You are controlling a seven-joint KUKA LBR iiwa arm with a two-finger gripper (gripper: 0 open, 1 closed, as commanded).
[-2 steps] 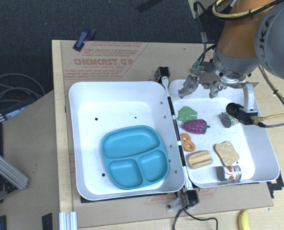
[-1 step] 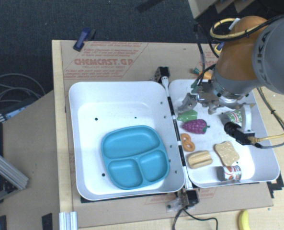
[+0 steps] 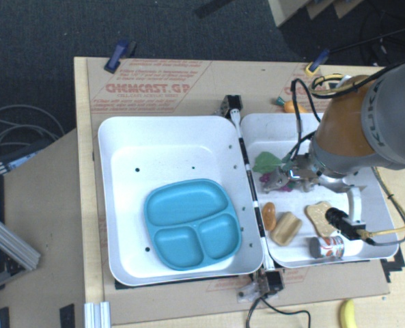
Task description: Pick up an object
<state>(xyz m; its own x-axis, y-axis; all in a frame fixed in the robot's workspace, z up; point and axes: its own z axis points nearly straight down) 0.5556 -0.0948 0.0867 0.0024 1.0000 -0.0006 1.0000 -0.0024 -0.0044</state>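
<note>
**Arm lowers into crowded right bin, toy food lying just below and left of its wrist**

A grey KUKA arm with an orange band reaches in from the right of the frame, its gripper down over the upper middle of the right bin. Whether the gripper is open, closed or holding anything cannot be told; the wrist and its cabling hide the tips.

The candidates for picking sit in a loose cluster in that bin. A green leafy piece lies immediately left of the gripper, with a small purple item just under it, both close enough to be touching or nearly so. Farther toward the lower edge of the frame lie an orange-brown oval piece, a tan bread roll whose long axis runs diagonally from lower left to upper right, a toast-like slice and a small can on its side near the bin's bottom wall.

The left bin holds a blue divided plate, well apart from the arm.

The nearest targets appear to be the green and purple pieces, lying left of the gripper; the roll and the can would call for a move toward the bottom of the frame.
</note>
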